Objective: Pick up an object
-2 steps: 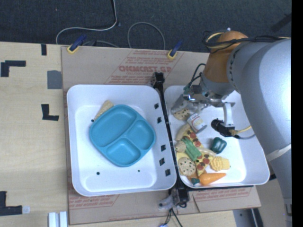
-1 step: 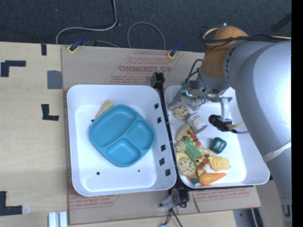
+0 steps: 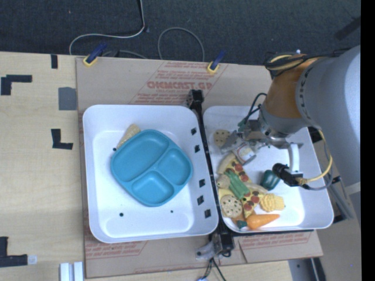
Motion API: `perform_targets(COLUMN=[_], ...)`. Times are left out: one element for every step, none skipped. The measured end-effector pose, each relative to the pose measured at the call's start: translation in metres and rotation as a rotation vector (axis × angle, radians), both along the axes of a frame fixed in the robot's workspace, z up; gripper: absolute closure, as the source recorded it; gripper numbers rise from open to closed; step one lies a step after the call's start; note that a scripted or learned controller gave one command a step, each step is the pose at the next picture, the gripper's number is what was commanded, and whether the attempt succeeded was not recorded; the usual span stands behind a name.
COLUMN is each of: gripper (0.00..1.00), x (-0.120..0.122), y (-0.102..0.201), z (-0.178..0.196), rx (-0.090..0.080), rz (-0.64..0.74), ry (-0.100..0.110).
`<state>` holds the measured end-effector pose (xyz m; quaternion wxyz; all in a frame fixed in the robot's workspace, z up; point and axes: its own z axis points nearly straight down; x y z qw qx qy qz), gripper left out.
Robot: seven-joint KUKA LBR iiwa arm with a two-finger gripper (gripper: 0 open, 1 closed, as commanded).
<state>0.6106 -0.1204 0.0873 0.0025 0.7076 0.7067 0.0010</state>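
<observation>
My gripper (image 3: pixel 244 147) is low in the right bin (image 3: pixel 316 212), over its upper left part, with the grey arm and its orange band (image 3: pixel 287 92) above it. Just left of it lies a tan cookie (image 3: pixel 221 137). Below it sits a heap of toy food: a green piece (image 3: pixel 238 186), a pizza slice (image 3: pixel 233 167), a chocolate-chip cookie (image 3: pixel 230 205), a yellow corn cob (image 3: pixel 271 202), an orange carrot (image 3: pixel 262 220) and a dark green piece (image 3: pixel 269 179). Whether anything is held is hidden by the wrist.
The left bin (image 3: pixel 99 215) holds a blue divided plate (image 3: pixel 152 167) with a yellow item (image 3: pixel 129 134) poking out from under its upper left edge. A black divider (image 3: pixel 202 157) runs between the bins. Cables hang beside the wrist at the right.
</observation>
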Motion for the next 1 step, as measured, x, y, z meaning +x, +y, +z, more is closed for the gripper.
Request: perform_targets(gripper=[1.00], x=[0.0025], y=[0.0009], z=[0.0104], rx=[-0.002], rz=[0.002], ry=[-0.004])
